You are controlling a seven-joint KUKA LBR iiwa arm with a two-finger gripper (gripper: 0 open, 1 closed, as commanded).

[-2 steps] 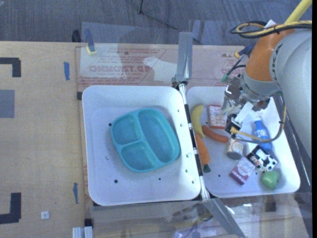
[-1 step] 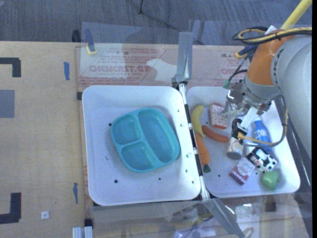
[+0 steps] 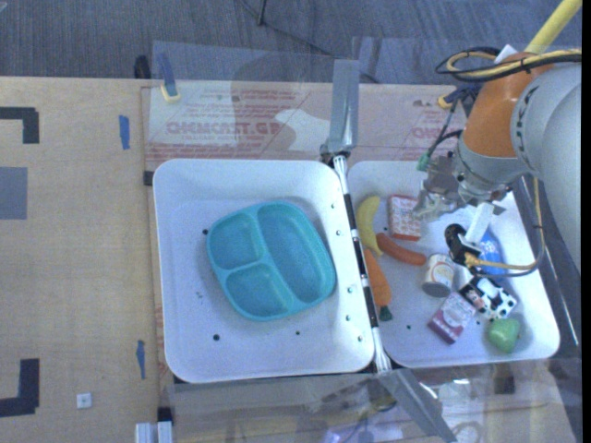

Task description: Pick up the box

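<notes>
Camera view: you see the gripper [image 3: 434, 201] low over the right bin [image 3: 536, 340]. Whether it grips cannot be determined. The box [image 3: 404, 217] lies just left of it, beside the banana [image 3: 367, 222].

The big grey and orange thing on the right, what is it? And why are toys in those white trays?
That is a robot arm. A camera above the bench looks down on it. At its end is a gripper, hovering over the right bin. That bin holds pretend food: a banana, a carrot, a hot dog, a green pear and a small box it should pick up. The left bin holds a blue divided plate. I cannot see it holding anything.
</notes>
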